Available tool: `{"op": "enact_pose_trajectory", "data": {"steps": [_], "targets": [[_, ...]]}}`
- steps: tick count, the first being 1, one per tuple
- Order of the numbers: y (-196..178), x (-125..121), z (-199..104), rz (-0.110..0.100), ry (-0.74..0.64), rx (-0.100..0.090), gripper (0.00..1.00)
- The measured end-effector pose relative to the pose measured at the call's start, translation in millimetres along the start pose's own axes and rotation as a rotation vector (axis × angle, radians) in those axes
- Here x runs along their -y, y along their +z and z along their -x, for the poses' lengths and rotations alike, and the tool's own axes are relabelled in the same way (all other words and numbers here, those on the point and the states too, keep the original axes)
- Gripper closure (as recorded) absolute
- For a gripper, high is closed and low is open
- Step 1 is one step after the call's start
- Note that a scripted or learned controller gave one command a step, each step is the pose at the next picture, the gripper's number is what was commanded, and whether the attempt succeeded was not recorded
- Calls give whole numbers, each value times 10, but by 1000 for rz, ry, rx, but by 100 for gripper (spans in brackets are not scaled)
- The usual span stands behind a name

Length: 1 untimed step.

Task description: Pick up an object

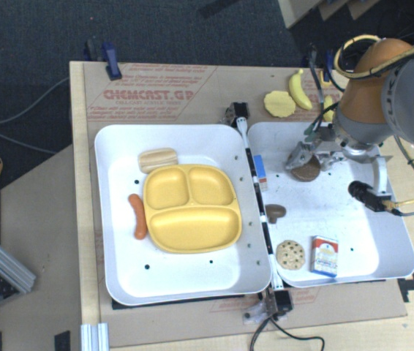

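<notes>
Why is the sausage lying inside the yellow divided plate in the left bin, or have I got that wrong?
Not quite. The camera view shows the sausage lying on the floor of the left bin, just beside the yellow divided plate's left edge, not inside it. It is indeed in the left bin.

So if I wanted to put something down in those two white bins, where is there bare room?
Left white bin: bare floor below the yellow divided plate, and some along its left wall beside the orange-red sausage. Right white bin: open floor mid-bin, between the gripper above and the round cookie and small red-and-white box below. Crowded around the gripper.
</notes>
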<state>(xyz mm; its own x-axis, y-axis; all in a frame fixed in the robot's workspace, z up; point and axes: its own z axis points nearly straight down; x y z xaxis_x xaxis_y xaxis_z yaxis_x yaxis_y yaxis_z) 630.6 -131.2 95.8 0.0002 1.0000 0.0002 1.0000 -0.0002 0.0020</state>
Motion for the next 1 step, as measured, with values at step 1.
{"op": "enact_pose_trajectory", "data": {"steps": [1], "targets": [[-952,275,-867,6,-9,-3,100]]}}
